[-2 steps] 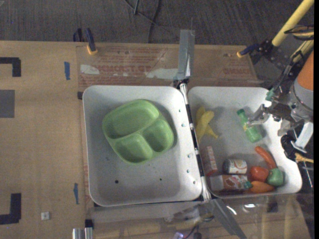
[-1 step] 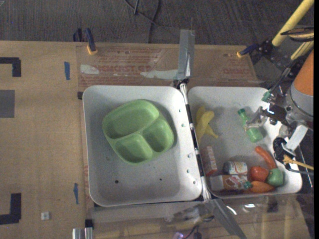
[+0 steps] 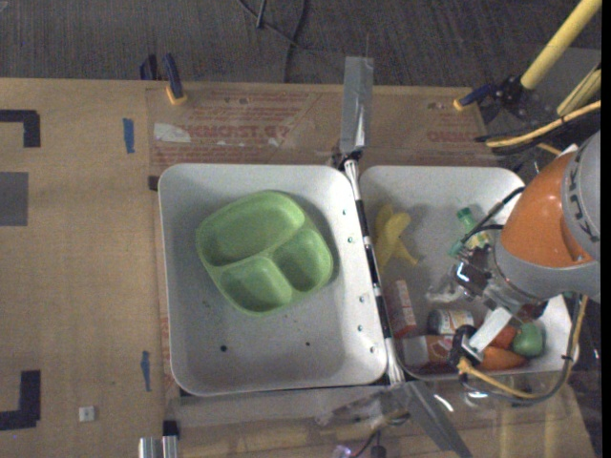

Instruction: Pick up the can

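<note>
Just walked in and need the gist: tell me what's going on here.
The grey-and-orange arm hangs low over the right bin, among a banana, a red packet and other small items. What looks like the can lies near that bin's front edge, not visibly gripped. The left bin holds a green divided plate.

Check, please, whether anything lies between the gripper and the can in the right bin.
Nothing visible does. The gripper hangs close over the red-labelled metal can lying by the front wall of the right white bin; a yellow banana lies well aside.
</note>
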`<state>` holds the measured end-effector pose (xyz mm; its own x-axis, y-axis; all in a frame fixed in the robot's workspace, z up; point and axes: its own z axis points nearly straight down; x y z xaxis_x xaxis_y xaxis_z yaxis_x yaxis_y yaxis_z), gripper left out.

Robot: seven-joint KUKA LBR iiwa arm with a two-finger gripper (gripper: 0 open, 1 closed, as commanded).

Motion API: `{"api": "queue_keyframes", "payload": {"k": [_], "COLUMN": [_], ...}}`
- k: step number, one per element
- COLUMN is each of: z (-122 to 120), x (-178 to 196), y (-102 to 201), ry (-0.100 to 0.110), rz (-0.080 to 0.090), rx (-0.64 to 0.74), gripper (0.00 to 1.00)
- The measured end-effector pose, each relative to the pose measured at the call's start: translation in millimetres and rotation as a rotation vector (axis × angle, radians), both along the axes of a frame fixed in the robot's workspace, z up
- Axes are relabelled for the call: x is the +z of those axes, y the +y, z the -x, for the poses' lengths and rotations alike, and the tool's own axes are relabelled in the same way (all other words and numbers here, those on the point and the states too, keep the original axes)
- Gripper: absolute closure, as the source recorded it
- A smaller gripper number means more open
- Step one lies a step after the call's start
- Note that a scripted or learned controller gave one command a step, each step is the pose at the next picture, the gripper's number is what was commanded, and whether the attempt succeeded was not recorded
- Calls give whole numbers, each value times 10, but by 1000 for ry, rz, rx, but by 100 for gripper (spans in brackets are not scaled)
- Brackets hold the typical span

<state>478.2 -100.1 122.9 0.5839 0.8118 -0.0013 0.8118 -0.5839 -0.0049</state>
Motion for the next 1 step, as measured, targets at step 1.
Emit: {"api": "queue_keyframes", "payload": {"k": [1], "z": [-36], "x": [-334], "y": [47], "ry": [-12], "rz": [1], "rx": [235], "gripper": [0]}}
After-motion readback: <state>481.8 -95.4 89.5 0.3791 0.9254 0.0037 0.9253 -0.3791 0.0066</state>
